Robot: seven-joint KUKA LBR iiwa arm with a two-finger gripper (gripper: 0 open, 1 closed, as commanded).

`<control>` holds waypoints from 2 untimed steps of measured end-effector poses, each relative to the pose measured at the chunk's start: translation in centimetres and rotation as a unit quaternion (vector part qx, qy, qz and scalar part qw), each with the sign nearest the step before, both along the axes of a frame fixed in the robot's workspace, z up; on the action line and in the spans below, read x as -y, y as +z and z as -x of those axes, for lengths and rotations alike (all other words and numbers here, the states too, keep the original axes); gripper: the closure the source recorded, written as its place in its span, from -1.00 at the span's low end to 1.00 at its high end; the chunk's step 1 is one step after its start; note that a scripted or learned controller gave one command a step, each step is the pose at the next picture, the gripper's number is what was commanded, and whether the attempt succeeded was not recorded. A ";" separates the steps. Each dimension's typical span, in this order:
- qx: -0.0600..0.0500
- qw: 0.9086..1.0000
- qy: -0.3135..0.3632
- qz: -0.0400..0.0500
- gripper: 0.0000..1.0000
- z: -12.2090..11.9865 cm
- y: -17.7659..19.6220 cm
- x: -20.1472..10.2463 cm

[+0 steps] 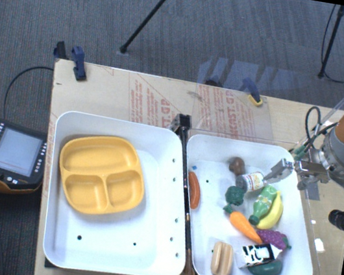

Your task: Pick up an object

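Note:
The right bin [219,150] holds several toy foods: a brown potato [237,165], a small jar [251,180], broccoli [235,195], a green bottle [263,204], a banana [274,214], a carrot [246,226], a purple piece [275,238], a bun [222,258], a white carton [258,253] and a dark green piece [266,269]. My gripper [297,177] hovers over the bin's upper right corner, just right of the jar. Its fingers [279,171] are spread open with nothing between them.
The left bin [62,239] carries a yellow divided plate [101,174]. A red sausage [193,190] lies along the right bin's left wall by the divider. A teach pendant [9,156] sits off the bench at left. Clamps [77,63] grip the bench's back edge.

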State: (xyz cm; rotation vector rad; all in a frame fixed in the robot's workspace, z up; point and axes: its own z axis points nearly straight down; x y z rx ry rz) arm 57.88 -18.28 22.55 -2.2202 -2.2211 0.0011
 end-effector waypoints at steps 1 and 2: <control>0.000 1.000 0.025 -0.003 -1.00 0.3 -14.0 2.4; -0.001 1.000 0.023 -0.004 1.00 0.3 -12.9 2.6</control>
